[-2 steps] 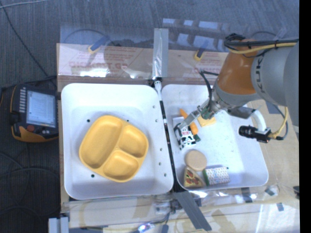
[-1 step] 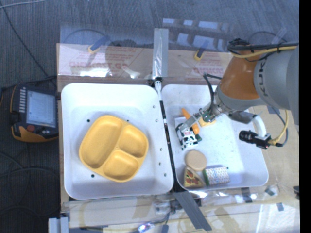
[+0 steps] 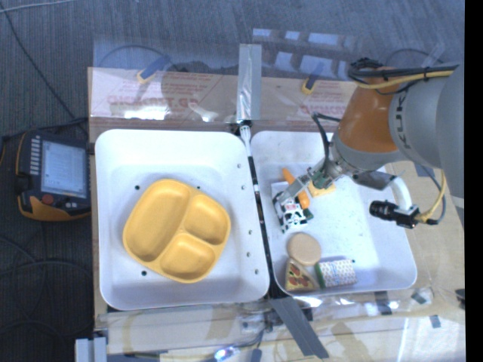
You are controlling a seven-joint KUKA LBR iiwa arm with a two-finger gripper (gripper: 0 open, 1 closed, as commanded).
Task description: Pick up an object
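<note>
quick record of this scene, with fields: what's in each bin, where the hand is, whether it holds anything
left bin: yellow divided plate, three compartments
right bin: orange piece, black-and-white item, tan round lid, can on its side, red-and-yellow wedge
hand: low over the right bin's left part, just above the black-and-white item
holding: cannot tell

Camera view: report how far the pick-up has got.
Done: the claw is down in the right white plastic bin, among the small things there. In hand: it sits right at a small black-and-white patterned object; whether it grips it cannot be told. Left: the lift. That object appears to lie on the bin floor, as do the tan-lidded round jar and the patterned cylinder can.
</note>
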